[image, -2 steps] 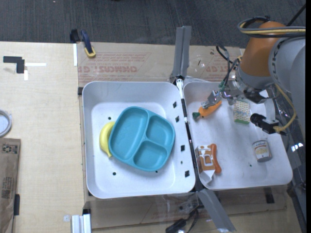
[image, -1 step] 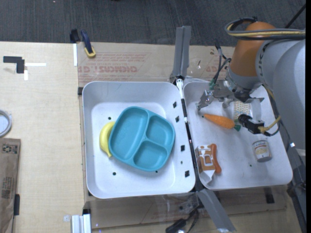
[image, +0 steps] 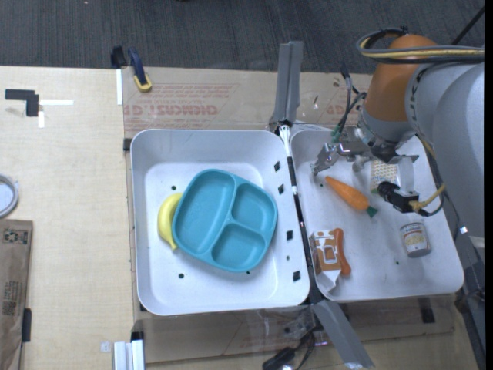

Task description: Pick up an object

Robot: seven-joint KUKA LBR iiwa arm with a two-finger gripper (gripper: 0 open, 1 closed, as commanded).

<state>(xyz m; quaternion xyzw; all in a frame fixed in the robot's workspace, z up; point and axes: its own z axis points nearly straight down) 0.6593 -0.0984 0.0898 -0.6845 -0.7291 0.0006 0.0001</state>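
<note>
Sitting side by side on the bench (image: 69,153), the two shallow white bins each hold a few things. The left bin (image: 139,206) carries a blue divided plate (image: 225,220) with three compartments, lying flat near the middle. A yellow banana (image: 165,217) curves along the plate's left edge, partly tucked under it.

The right bin (image: 377,272) holds three loose things. An orange carrot (image: 348,194) lies in the upper half. An orange-and-white snack packet (image: 330,253) rests against the bin's left wall lower down, and a small jar with a pale label (image: 415,239) sits towards the right side, well apart from the packet.

The carrot lies flat on the bin floor. Its long axis runs on a diagonal from upper left to lower right in the camera view. The narrow tip points to the upper left, and the broader end (with a small green stub) points to the lower right.

The grey arm (image: 454,114) reaches in from the right, and the gripper (image: 325,160) hangs over the upper left part of the right bin, just beside the carrot's narrow tip. Nothing is seen held in it, and whether it is open or closed cannot be told from this slant.
</note>
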